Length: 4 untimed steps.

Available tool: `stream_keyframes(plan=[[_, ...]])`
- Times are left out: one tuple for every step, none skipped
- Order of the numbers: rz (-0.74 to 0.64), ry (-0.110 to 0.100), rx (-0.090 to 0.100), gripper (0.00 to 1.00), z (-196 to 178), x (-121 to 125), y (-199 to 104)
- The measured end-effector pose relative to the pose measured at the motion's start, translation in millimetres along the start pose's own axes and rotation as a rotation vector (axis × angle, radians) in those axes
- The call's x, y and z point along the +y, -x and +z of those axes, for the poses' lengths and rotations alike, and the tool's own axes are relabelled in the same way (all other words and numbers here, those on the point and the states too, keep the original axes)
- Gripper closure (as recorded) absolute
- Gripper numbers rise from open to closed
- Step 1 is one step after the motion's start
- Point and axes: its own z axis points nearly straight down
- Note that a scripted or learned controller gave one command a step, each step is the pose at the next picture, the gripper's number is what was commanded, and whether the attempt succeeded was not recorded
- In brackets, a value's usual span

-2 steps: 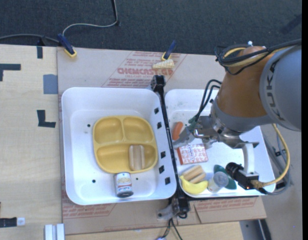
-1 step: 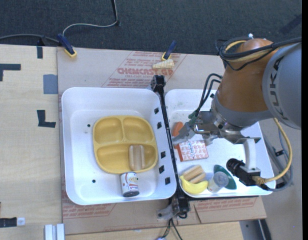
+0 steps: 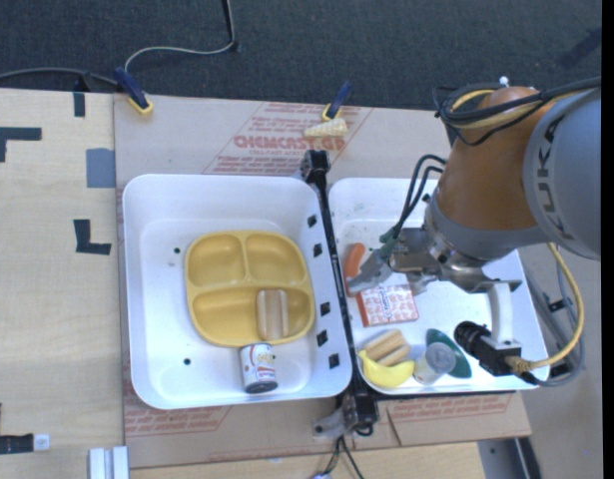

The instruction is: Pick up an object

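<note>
Gripper (image 3: pixel 374 272) low over right bin (image 3: pixel 426 190), centre-right of frame; finger state cannot tell. Beneath it: orange piece (image 3: pixel 354 258), red-white printed packet (image 3: pixel 388 304), text unreadable. Banana (image 3: pixel 386 372) at bin's lower edge. Left bin (image 3: pixel 147 267): yellow divided plate (image 3: pixel 249 285), small can (image 3: pixel 258 367). Cardboard (image 3: pixel 277 138) reads "CHEMCAST". Arm (image 3: pixel 576 183) lettered "KU".

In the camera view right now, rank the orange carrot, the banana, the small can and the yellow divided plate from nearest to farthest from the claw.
1. Orange carrot, right bin, just left of the claw.
2. Banana, right bin's near edge, below the claw.
3. Yellow divided plate, left bin, across the divider.
4. Small can, left bin's near edge; close to the plate's rank, slightly farther.
</note>
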Motion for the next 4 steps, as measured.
stream_keyframes(plan=[[-0.002, 0.0, 0.002, 1.0, -8.4, 2.5, -20.5], [0.0, -0.001, 0.0, 1.0, 4.6, 4.5, -9.2], [0.001, 0.0, 0.0, 1.0, 14.3, 21.9, 22.1], [-0.002, 0.0, 0.002, 1.0, 1.3, 0.0, -16.5]])
